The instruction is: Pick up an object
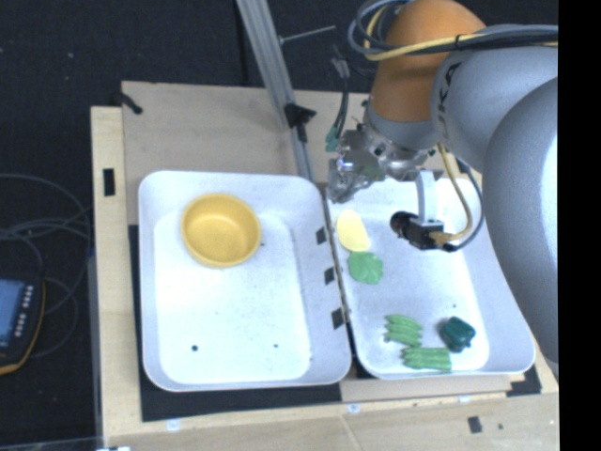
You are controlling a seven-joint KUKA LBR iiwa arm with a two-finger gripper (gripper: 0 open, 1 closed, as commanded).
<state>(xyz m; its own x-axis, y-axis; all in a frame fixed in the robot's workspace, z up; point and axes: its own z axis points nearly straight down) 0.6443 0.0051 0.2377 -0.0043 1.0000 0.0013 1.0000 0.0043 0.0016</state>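
Fingers of the gripper (346, 184) sit at the top left corner of the right bin (488, 280), by the divider where both bins meet; spread or pressed together cannot be told, detail too small and dark. Nothing visibly pinched.

Candidate objs, all in right bin: pale yellow piece (352, 231) just below the gripper, green lump (366, 269) touching or nearly touching it, two green pod-like items (413, 344) near the front rim, dark teal obj (458, 333) beside them. Yellow bowl (222, 229) sits alone in left bin (235, 346).

Risks (judgement):
- Yellow piece lies close to the divider wall; a descent there could clip the rim or the clips along it, causing a missed or skewed grasp.
- Yellow and green pieces adjacent; closing on one may shove the other or catch both.
- Black cable fitting (418, 230) hangs low over the bin, could snag or sweep objs.
- Slanted metal strut (272, 73) passes near the wrist; little margin to the left/rear.

Open room: centre and right of right bin are bare, good for approach. Left bin floor around the bowl is wide open. Front-rim objs are crowded toward the wall, less clearance.
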